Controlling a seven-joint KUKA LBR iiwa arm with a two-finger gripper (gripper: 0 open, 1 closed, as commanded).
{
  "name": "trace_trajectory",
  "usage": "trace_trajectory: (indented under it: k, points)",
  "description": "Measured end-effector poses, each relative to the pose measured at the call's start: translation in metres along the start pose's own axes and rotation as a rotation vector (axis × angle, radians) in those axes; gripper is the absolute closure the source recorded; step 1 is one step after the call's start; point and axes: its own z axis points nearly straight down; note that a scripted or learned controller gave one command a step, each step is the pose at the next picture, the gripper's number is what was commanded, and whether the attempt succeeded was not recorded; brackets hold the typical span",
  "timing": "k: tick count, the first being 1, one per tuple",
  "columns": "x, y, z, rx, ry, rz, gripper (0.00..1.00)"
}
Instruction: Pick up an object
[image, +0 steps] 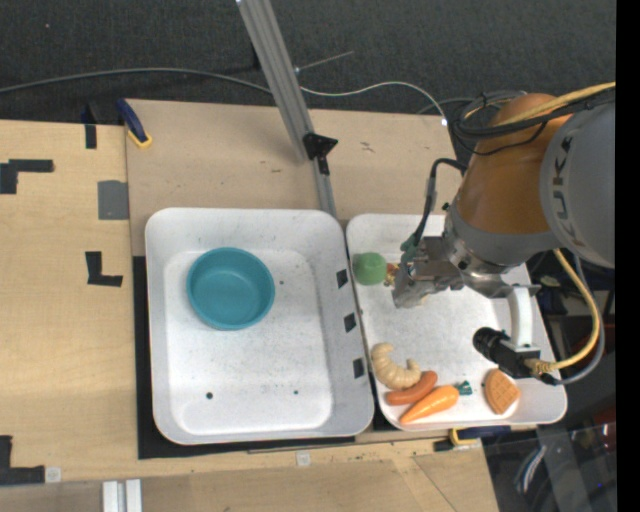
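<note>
Teal and round, a bowl (231, 288) sits upright in the left white bin (262, 380), in its upper left part and clear of the walls. The right white bin (452, 330) lies just beside it, their rims touching along the middle.

Near the right bin's upper left corner rests a green ball (369, 268), close to the wall. Just to its right hangs the gripper (409, 287), low over the bin floor and near the ball. Whether it touches the ball cannot be told, nor can it be told whether it is spread or pressed together; nothing is seen held in it.

Along the bin's lower edge lies a pale yellow curved piece (395, 367), with a red-orange piece (411, 390) and a carrot (433, 403) touching just below it. Further right, in the lower right corner, sits an orange wedge (501, 391). The grey and orange arm (520, 190) reaches in from the right, above the bin.
</note>
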Motion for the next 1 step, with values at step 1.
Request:
trace_trajectory:
  k: [1]
  points:
    - [0.0541,0.0064,0.0183,0.002,0.000,0.000,1.00]
